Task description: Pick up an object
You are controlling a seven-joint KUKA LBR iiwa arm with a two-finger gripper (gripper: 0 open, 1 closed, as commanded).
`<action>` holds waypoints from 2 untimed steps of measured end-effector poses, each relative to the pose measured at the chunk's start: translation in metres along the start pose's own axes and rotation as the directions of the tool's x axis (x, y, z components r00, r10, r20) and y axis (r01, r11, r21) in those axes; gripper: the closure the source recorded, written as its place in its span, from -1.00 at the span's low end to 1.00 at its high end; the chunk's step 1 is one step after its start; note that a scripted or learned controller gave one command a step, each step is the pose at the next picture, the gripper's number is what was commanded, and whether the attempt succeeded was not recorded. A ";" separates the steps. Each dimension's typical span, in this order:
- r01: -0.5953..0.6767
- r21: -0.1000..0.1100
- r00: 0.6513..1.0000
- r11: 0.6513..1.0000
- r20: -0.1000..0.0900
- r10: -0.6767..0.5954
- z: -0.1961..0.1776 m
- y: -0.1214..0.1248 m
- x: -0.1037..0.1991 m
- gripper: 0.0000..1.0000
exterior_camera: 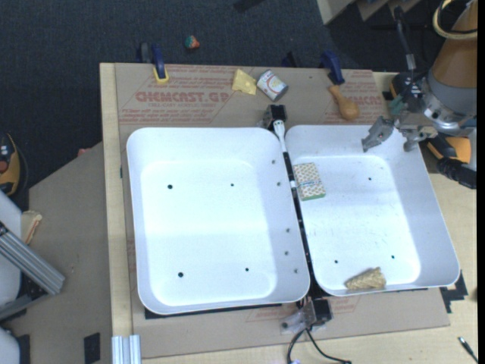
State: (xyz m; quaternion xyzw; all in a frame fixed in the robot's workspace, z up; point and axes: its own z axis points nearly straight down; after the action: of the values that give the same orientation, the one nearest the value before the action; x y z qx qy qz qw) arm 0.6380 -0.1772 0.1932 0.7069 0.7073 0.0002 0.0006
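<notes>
Dark carpet surrounds a tan counter (pixel 76 203) bearing two shallow white bins. At the frame's upper right, the arm's pincer (pixel 392 136) hovers with fingers spread wide and nothing between them over the right bin (pixel 432 211). A small speckled rectangular packet (pixel 309 181) lies lower left of it, against the bin's left wall, long axis running up-frame; a tan crumbly chunk (pixel 366 280) sits farther off, near the bottom rim.

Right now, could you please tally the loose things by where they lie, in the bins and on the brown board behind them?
In the right bin: 2, the patterned packet and the tan crumbly piece.
On the board behind the bins: 3, the yellow wedge, the small white box and the orange-brown piece.
Total: 5.
</notes>
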 end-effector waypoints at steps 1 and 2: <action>0.001 -0.004 1.000 1.000 0.001 -0.001 -0.011 0.001 0.000 1.00; -0.005 -0.017 1.000 1.000 0.009 0.005 -0.186 -0.037 -0.049 1.00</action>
State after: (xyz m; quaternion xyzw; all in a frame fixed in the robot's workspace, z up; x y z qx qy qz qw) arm 0.6010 -0.2261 0.3792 0.7087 0.7054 0.0030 0.0099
